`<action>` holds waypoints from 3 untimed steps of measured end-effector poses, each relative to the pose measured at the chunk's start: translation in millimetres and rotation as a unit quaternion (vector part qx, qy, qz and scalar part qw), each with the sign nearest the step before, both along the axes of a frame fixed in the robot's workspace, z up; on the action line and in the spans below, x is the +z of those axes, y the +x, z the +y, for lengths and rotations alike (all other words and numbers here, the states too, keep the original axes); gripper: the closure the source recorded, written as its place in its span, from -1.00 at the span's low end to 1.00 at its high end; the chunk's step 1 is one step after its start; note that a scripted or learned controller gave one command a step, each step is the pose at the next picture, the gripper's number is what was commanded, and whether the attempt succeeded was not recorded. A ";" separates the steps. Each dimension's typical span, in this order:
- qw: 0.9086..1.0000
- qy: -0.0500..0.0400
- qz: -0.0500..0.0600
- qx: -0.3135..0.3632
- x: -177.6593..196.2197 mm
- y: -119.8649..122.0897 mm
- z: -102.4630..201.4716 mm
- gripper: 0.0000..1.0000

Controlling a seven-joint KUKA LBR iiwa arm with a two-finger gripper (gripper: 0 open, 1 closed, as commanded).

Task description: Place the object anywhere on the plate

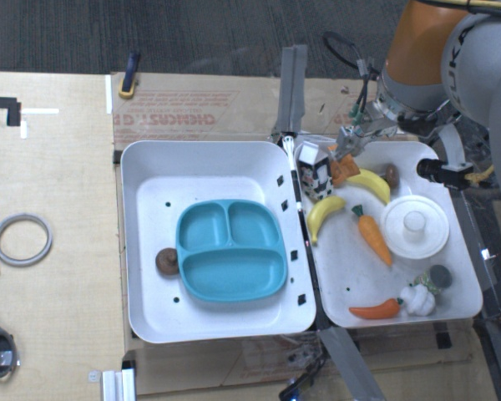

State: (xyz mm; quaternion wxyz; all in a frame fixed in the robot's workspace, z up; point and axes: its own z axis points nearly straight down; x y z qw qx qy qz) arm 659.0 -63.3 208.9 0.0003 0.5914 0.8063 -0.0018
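A blue divided plate (231, 251) lies in the middle of the left white bin (142, 174), with nothing on it. My gripper (348, 144) hangs over the back left corner of the right bin (463, 303). Just in front of it lies a small orange-brown piece (344, 171), either touching it or a little below it. Beside that piece are a black-and-white carton (317, 174) and two yellow bananas (370, 184) (321, 215).
A brown round item (166, 261) sits in the left bin against the plate's left edge. The right bin also holds a carrot (373, 236), a white round lid (414, 225), a red chilli (374, 310), a white garlic bulb (419, 299) and a small dark item (390, 175).
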 end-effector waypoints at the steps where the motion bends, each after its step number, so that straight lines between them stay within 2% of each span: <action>1: 1.000 0.000 0.000 0.000 0.1 0.0 -0.1 -1.00; 2: 1.000 0.000 -0.002 0.028 191.8 0.8 -11.6 -1.00; 3: 0.996 0.000 -0.001 0.087 282.6 -0.8 -58.1 -1.00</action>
